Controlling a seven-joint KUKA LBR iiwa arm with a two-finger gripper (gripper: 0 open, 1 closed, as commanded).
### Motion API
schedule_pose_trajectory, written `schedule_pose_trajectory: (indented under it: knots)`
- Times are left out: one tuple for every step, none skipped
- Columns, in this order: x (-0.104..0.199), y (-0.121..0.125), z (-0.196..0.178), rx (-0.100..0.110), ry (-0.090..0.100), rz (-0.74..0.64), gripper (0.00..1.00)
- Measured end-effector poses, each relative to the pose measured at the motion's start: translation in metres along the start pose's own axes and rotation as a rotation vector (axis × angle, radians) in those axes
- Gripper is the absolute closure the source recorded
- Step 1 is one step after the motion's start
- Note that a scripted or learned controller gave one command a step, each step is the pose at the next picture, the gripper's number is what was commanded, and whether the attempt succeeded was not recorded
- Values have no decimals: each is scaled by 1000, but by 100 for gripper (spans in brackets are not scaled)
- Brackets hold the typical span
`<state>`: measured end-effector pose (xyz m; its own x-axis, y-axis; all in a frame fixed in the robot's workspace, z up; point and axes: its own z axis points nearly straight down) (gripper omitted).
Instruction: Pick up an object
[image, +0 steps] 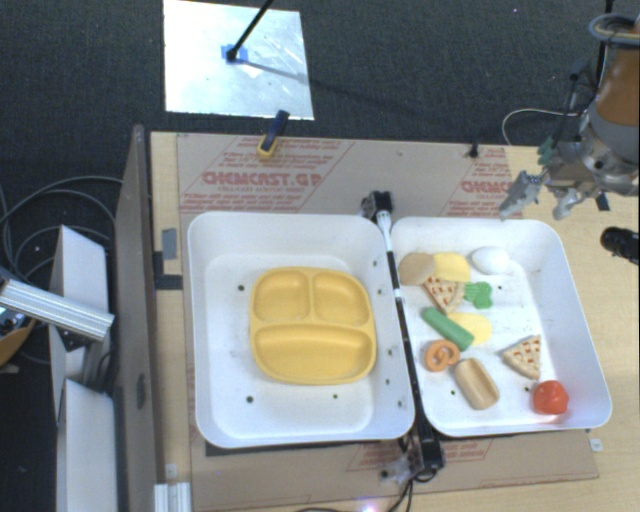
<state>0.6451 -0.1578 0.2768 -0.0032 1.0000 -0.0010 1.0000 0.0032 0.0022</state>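
The jaws (545, 195) stand spread apart with nothing between them, hanging above the table just past the far rim of the shallow white plastic right-hand bin (585, 300), at the end of the grey arm with its orange band (612, 95).

By my reading this is the approach step: no object has been picked, and everything graspable lies in the right-hand bin. There sit a white egg-shaped toy (490, 260) nearest the jaws, a round tan cookie-like piece (415, 267), a pale yellow lump (452, 266), a small triangular pizza slice toy (441, 292), a small green leafy piece (480, 294), a long green bar-shaped toy (446, 328), an orange ring-shaped pretzel toy (441, 355), a tan bread-roll toy (476, 383), a second pizza slice toy (523, 356) and a red tomato-like ball (549, 398). The left-hand white bin (215, 300) carries a yellow divided plastic plate (312, 325).

The next move calls for swinging in over the bin and descending on one piece (the red ball and bread roll stand freest; the cluster by the divider is crowded), then closing squarely on it.
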Motion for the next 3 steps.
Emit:
schedule_pose_trajectory:
  knots:
    - [56, -89, 86, 16, 6, 1, 0]
    - [63, -144, 192, -3, 2, 7, 0]
    - [71, -133, 189, -5, -1, 0, 0]
